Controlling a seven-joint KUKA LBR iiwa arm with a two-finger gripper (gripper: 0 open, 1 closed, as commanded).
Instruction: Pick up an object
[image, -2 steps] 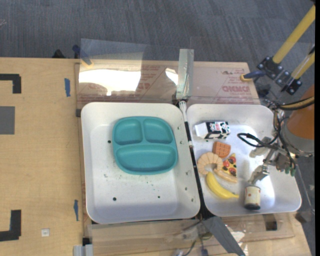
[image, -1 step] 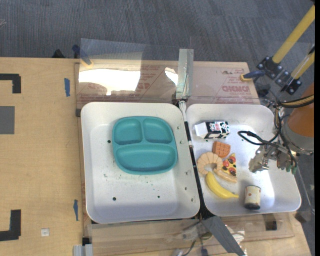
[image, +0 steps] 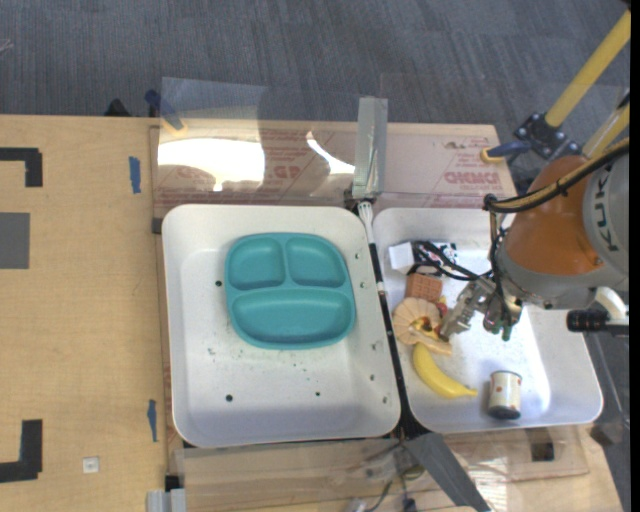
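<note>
Over right bin (image: 570, 400) | gripper (image: 462, 320) above banana (image: 440, 372), beside waffle toy (image: 424, 288) | grasp state: cannot tell | teal plate (image: 290, 290) in left bin (image: 190, 400)

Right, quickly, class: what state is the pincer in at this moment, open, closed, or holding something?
Pincer: low in the right bin, over the pile of items next to the banana; open or closed cannot be told, and nothing is visibly held.

Teal divided plate (image: 290, 290), 3 compartments, lies flat in the left white bin (image: 200, 400), centre frame. Clear plastic sheet (image: 260, 160) stands behind the bins, upper centre. Blue tape strip (image: 134, 175) on the tan surface (image: 75, 300), upper left.
</note>
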